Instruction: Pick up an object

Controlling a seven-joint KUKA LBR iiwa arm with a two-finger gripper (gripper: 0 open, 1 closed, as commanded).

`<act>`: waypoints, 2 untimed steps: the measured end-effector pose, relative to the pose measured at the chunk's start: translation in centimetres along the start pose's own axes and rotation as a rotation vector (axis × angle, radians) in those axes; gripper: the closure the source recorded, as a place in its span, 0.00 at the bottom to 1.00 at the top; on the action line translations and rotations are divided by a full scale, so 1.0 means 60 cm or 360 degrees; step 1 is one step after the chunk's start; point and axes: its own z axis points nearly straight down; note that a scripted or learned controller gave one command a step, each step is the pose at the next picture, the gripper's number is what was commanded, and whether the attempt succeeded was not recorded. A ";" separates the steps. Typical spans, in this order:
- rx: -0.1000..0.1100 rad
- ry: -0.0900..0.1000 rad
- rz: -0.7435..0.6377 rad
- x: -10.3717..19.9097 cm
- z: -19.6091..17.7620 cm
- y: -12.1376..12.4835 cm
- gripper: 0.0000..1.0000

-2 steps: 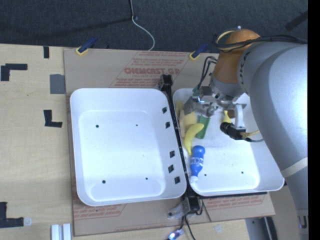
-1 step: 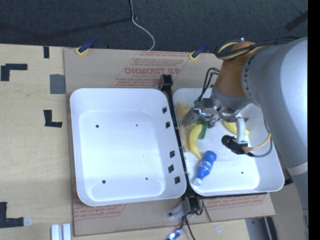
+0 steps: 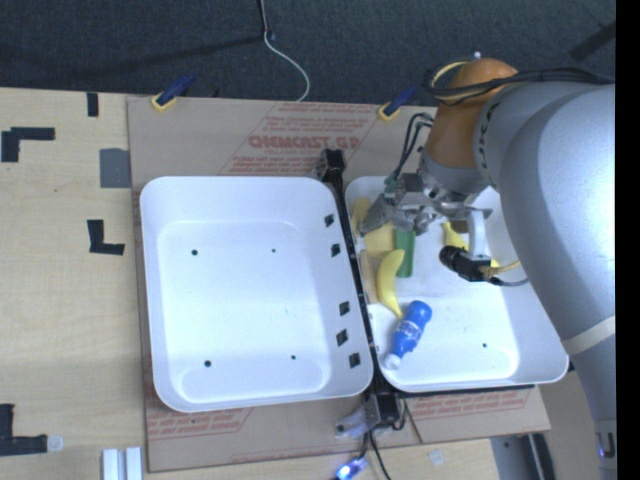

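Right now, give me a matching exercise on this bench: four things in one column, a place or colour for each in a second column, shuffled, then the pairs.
Things:
1. bottle
2. banana
3. gripper
4. left bin

Places or colours:
A. yellow, curved, beside the divider
B. over the far part of the right bin
C. blue, near the right bin's front edge
D. white, on the side away from the arm

Pairs: 1-C, 2-A, 3-B, 4-D

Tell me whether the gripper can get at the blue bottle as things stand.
Probably yes: the blue bottle lies uncovered in the right bin, with nothing on top of it, just below the gripper, beside the banana.
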 end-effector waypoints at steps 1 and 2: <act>-0.0001 0.0006 0.0000 0.003 -0.017 -0.001 1.00; -0.0005 0.0007 0.0000 0.002 -0.003 0.009 1.00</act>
